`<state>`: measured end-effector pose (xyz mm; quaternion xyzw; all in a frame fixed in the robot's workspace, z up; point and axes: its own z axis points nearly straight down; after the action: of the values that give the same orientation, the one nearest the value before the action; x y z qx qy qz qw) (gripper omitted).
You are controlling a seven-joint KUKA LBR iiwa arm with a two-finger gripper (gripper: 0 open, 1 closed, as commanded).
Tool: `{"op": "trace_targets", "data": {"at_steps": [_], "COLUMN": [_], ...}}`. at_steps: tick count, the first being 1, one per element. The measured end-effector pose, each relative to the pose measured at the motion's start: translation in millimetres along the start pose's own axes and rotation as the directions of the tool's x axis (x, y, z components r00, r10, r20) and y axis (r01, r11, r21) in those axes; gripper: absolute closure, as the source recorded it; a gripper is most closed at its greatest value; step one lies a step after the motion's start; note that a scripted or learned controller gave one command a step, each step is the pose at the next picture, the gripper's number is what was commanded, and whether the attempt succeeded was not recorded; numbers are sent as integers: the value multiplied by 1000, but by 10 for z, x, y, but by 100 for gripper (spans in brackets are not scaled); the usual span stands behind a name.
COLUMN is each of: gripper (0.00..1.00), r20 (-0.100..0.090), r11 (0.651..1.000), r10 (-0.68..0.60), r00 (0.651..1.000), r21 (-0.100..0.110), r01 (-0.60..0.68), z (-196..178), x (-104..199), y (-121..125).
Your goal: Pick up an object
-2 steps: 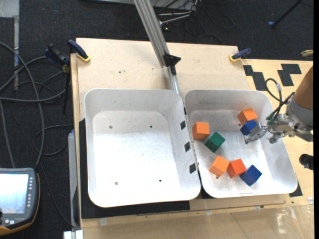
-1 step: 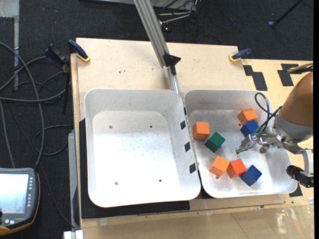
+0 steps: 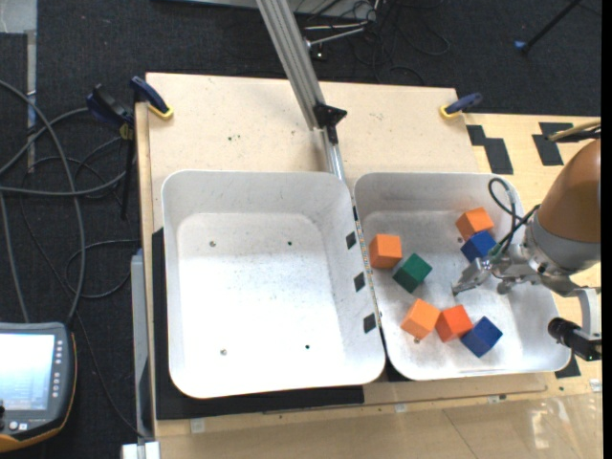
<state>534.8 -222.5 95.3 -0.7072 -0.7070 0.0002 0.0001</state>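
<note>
Overhead, the pincer [image 3: 475, 277] hangs low in the right bin [image 3: 402, 191], near its right wall, fingers apparently spread with nothing between them. Blocks lie around it — a blue block [image 3: 478, 245] just beside it, a red block [image 3: 453, 322] toward the front edge. Nothing is lifted yet; the whole pick remains.

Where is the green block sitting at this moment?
The green block lies in the right bin, left of centre, just below and right of an orange block and above another orange block.
</note>
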Motion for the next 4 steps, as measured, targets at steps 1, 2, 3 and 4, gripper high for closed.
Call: {"op": "trace_targets", "data": {"at_steps": [1,2,3,4], "gripper": [100,100,100,100], "r20": [1,2,3,3], "r11": [1000,1000,1000,1000], "r10": [0,-2,-3,-4], "r00": [1000,1000,1000,1000], "r21": [-3,-5,-6,-7], "r01": [0,2,3,4], "z": [-105,-539,-982,-1444], "x": [-1,23,-11,62], "y": [7,-14,47,80]}}
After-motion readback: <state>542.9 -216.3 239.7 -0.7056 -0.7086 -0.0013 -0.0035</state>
